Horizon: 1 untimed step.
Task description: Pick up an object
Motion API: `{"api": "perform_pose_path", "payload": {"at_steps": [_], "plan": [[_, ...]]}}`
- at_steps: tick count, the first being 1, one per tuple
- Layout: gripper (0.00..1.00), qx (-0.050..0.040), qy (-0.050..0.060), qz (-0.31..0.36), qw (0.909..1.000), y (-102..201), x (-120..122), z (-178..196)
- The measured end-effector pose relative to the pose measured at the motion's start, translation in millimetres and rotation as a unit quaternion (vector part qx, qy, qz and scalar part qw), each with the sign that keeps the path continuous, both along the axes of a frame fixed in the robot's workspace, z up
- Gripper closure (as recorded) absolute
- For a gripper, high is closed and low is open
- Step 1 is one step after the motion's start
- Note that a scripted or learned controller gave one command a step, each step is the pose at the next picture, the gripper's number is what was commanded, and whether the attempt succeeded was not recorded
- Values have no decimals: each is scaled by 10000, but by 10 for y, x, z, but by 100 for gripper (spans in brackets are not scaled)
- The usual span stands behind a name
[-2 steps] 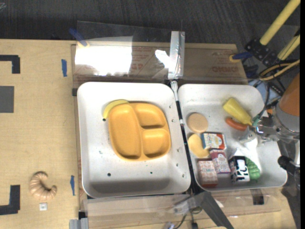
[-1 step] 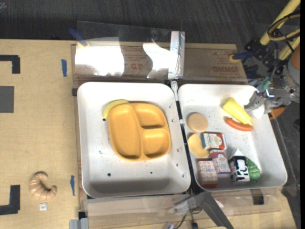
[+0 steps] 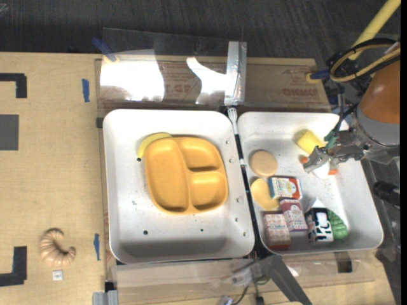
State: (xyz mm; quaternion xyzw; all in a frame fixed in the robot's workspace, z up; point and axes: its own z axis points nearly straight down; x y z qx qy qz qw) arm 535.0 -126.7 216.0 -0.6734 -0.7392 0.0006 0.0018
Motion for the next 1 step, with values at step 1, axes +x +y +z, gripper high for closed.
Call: {"api": "perform_pose_path", "payload": {"at_steps": [1], "plan": [[100,2,4,-976,9952,606,-106,28]]}}
